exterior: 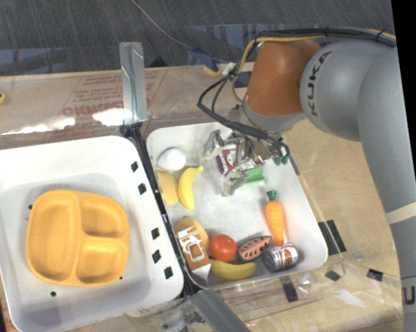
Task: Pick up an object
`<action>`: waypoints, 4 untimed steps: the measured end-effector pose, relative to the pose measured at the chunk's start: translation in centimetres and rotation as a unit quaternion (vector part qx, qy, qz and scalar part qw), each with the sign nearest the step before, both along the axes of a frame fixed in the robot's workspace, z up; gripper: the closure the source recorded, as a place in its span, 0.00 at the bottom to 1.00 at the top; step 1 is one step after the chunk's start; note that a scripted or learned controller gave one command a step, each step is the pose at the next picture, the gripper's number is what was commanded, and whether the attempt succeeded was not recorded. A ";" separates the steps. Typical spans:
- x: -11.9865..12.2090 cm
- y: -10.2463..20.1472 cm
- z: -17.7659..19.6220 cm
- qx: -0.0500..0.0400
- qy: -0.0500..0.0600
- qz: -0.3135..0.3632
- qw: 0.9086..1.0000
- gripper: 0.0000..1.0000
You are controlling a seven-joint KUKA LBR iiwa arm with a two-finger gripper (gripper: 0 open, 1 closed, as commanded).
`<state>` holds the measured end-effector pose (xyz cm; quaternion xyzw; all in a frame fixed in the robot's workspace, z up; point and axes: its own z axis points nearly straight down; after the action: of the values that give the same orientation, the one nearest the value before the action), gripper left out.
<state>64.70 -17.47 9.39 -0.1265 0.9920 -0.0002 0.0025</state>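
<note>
The metal tool (233, 167) hangs over the glossy right bin (310, 220), near a smooth curved banana (188, 186) and tapered carrot (275, 219); whether it is apart or together cannot be told.

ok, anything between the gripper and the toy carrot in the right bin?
Nothing visible. The gripper sits over the upper part of the right white bin, and the orange toy carrot with a green top lies just below it on bare bin floor, apart from the small red-and-white can.

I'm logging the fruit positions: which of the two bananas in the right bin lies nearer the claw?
The upper banana, beside the white egg. The other banana lies at the bin's bottom edge under the tomato, farther from the claw.
</note>
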 end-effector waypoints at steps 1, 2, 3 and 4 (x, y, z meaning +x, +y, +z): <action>-3.1 -3.6 0.7 0.000 0.002 0.106 0.994 0.00; -3.1 -3.5 0.7 0.000 0.002 0.106 0.994 0.00; -3.1 -3.5 0.7 0.000 0.002 0.106 0.994 0.00; 1.2 -1.6 0.1 -0.002 0.000 0.235 0.972 0.00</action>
<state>65.85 -19.09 9.46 -0.3562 0.9344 -0.0016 0.0026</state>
